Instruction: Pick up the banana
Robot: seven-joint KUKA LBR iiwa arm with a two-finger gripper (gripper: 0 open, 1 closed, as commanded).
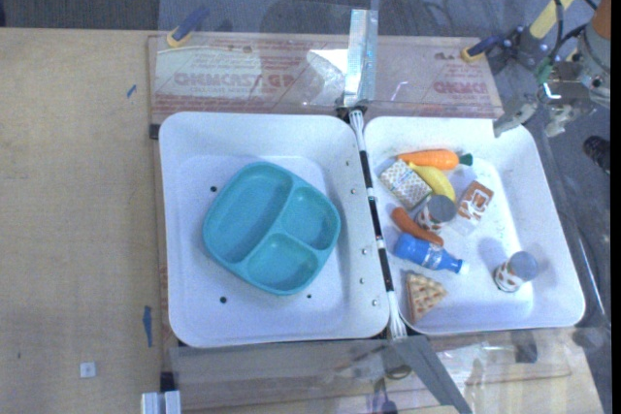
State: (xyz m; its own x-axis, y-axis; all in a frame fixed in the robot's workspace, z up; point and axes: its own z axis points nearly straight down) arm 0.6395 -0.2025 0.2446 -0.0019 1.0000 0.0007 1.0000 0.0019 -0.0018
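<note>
The yellow banana (434, 180) lies in the right bin (553, 247), near its back middle. It is wedged between an orange carrot (427, 157) behind it and a tan waffle block (400, 179) to its left. My gripper (534, 118) hangs over the bin's back right corner, well to the right of the banana and above it. Its two fingers stand apart, open, with nothing between them.
Crowded around the banana are a grey cup (439, 208), an orange and white box (473, 201), a hot dog (415, 226), a blue bottle (427, 254) and a pizza slice (422, 294). A teal divided plate (272, 226) sits in the left bin (184, 305).
</note>
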